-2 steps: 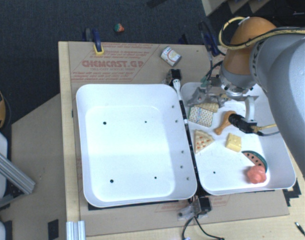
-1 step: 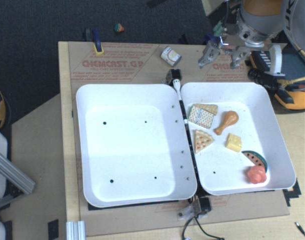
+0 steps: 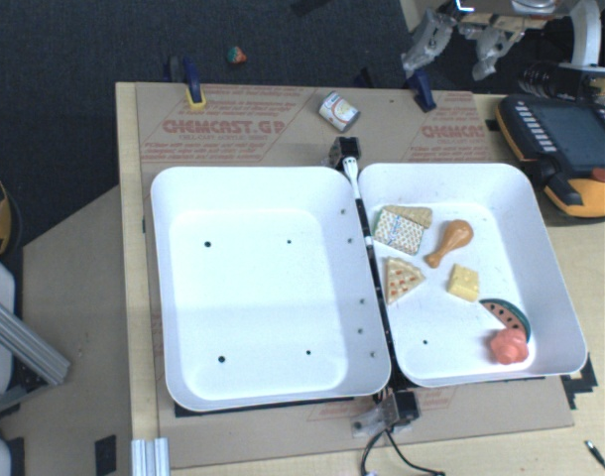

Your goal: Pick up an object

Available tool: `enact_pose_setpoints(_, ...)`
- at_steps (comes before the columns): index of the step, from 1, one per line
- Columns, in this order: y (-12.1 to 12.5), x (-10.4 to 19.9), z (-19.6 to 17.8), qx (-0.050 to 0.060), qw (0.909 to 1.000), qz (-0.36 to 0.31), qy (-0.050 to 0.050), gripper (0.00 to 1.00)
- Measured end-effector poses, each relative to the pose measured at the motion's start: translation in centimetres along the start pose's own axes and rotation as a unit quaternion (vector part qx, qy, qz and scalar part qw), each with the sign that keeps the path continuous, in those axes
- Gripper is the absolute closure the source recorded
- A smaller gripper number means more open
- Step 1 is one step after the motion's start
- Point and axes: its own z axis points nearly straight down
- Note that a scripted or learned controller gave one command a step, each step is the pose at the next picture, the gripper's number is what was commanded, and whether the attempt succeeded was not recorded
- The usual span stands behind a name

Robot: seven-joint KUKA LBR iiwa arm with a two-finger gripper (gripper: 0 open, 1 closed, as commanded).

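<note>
The right bin (image 3: 541, 226) holds several toy foods: a square cracker (image 3: 400, 229), a chicken drumstick (image 3: 449, 241), a pizza slice (image 3: 401, 279), a yellow cheese block (image 3: 464, 283), a watermelon slice (image 3: 507, 314) and a pink-red fruit (image 3: 508, 346). My gripper (image 3: 459, 51) hangs high at the top right, beyond the bin's far edge, well apart from the food. Its two fingers (image 3: 423, 46) are spread open and nothing is between them.
The left bin (image 3: 183, 266) lies beside the right one. A small white packet (image 3: 338, 111) rests on the cardboard behind the bins, with blue clamps (image 3: 193, 85) along the far edge. A tablet-like pendant (image 3: 565, 137) sits at the right.
</note>
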Motion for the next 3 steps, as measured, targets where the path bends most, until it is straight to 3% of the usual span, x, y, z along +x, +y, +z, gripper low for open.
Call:
enact_pose_setpoints(1,-0.3,1.0,-11.8,0.001,1.0,0.001,0.0,0.0)
enact_pose_setpoints(2,-0.1,9.0,-1.7,0.015,0.9999,-0.001,0.0,0.0)
enact_pose_setpoints(3,-1.0,8.6,-11.6,0.003,1.0,0.002,0.0,0.0)
